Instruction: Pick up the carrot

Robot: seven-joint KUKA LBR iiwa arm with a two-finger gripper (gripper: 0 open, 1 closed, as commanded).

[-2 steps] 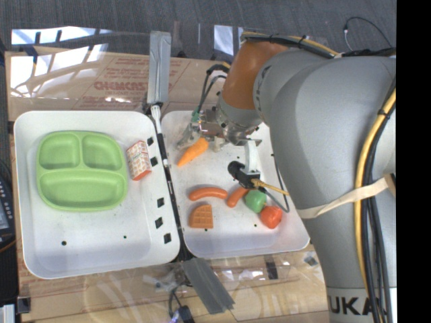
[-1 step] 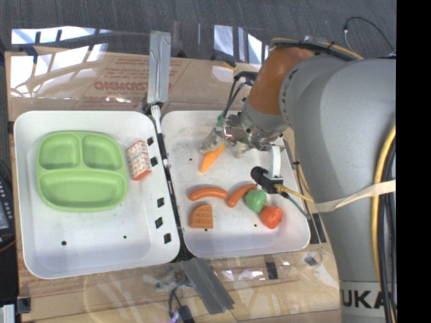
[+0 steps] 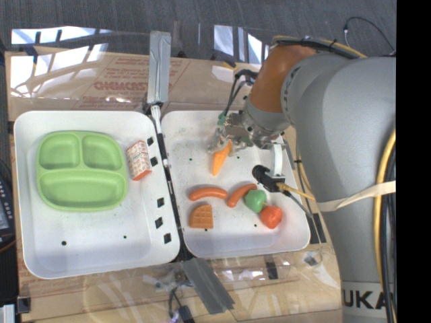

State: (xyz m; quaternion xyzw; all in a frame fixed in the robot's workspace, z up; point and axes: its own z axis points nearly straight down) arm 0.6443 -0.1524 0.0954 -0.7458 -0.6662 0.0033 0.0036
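The arm [image 3: 330, 133] reaches in from the right and bends down over the right bin [image 3: 192, 136]. Its gripper [image 3: 225, 138] sits low at the back of that bin, approx. mid-width, right at the top end of the carrot [image 3: 219, 161]. Can't tell whether the gripper is open or closed, or if it has any hold on the carrot; the wrist hardware hides that spot.

The carrot is in the right bin, back half, slanted: thick end up by the gripper, thin tip pointing toward the front-left. It's apart from the other food.

Nearer the front of the same bin:
- 2 sausages, 1 [image 3: 208, 193] lying approx. level, the other [image 3: 240, 194] curved and tilted up to the right, ends near each other
- a waffle piece [image 3: 201, 217] just in front of the 1st sausage
- a green pepper [image 3: 255, 200] touching the 2nd sausage's right end
- a red fruit [image 3: 271, 217] just beside the pepper, front-right

The left bin [image 3: 87, 244] holds a green 3-part plate [image 3: 82, 205] and a small red and white can [image 3: 138, 160] tipped on its side near the right wall.
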